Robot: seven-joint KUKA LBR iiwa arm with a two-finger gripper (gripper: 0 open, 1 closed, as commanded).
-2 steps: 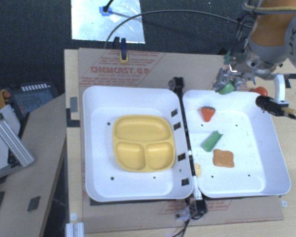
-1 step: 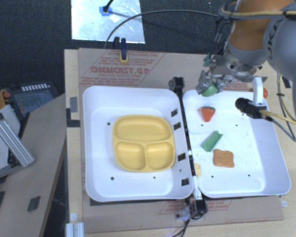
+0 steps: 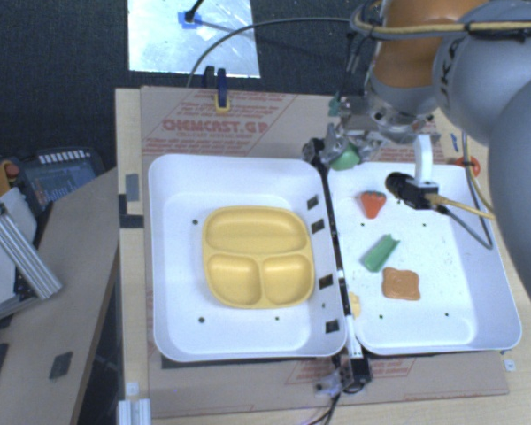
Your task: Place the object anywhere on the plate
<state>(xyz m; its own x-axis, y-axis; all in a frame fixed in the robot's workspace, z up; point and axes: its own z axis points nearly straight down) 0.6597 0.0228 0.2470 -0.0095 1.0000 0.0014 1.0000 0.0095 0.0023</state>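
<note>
Camera view: two white bins side by side on the bench. Left bin [image 3: 173,202]: yellow plate [image 3: 248,228], three compartments, sits at mid-bin and carries nothing. Right bin [image 3: 465,277]: red piece [image 3: 372,204] toward the far edge; green block [image 3: 380,251] near centre, lying at a slant; orange slab [image 3: 400,283] just nearside of the block, apart from it. Small pale yellow bit [image 3: 354,305] against the bin's left edge, by the divide.

Arm [image 3: 478,60] reaches in from the right over the right bin's far edge. Gripper [image 3: 341,147] is over that bin's far-left corner, by the divide between the bins. A green item [image 3: 343,158], rounded with a pale patch, is directly under the gripper. Cannot tell whether it is grasped or merely below; grip state not readable. The item is outside the left bin, well apart from the plate.
</note>
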